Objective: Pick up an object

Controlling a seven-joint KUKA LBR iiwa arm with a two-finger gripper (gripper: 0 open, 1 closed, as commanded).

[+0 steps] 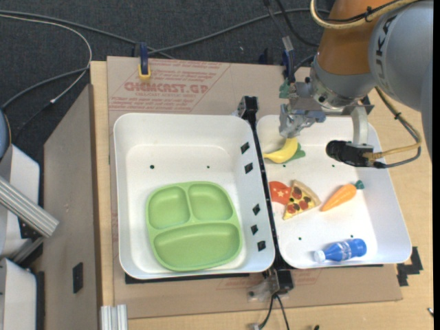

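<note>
Pincer (294, 130) sits just above the banana (283, 152) in the right bin (385, 184), can't tell its state; best to drop straight, centre on the banana, then close.

2 white bins sitting on a cardboard sheet, with carpet lying behind.

The left bin (130, 184) and right bin (393, 208) are lying side by side, touching along their inner rims. The brown cardboard sheet (179, 81) is showing red print at its far edge, where a blue and yellow clamp (144, 66) is gripping it. Thin cables (62, 27) are trailing across the dark carpet (206, 12).
</note>
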